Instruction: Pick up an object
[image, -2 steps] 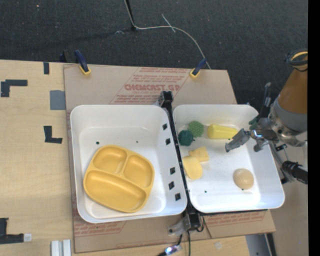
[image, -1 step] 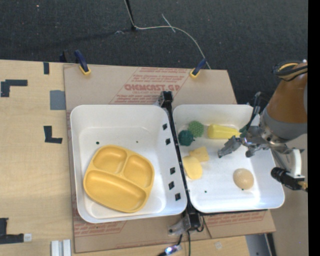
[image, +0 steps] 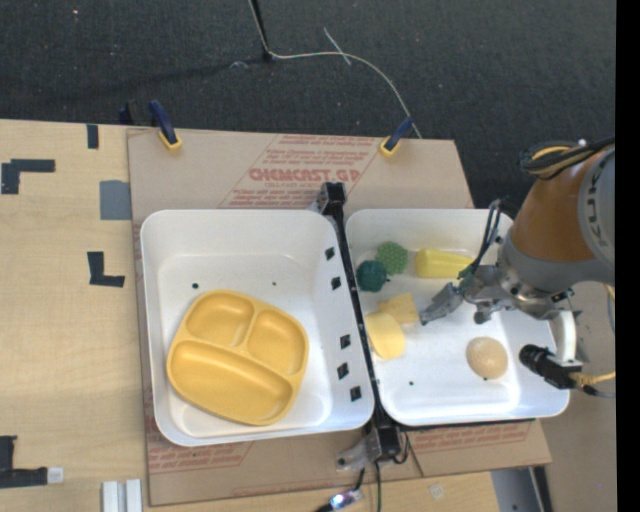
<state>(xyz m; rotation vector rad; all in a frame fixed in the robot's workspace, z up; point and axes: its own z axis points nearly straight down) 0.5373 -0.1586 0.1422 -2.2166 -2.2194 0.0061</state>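
Observation:
The right bin (image: 450, 405) holds several small objects. A pale yellow block (image: 388, 328) lies by the bin's left wall. A light green fuzzy ball (image: 392, 257) and a dark teal ball (image: 371, 275) sit at the back left, with a bright yellow piece (image: 440, 263) beside them. A beige egg-shaped ball (image: 487, 357) rests near the front right. My gripper (image: 433, 309) hangs low in the bin's middle, just right of the pale yellow block and left of the beige ball. Nothing shows held in it.
The left bin (image: 165, 240) holds a yellow divided plate (image: 238, 355). A black divider strip (image: 345, 300) runs between the bins. The arm's orange band (image: 560, 215) and wrist cover the right bin's far right side. Two clamps (image: 165, 128) hold the cardboard at the back.

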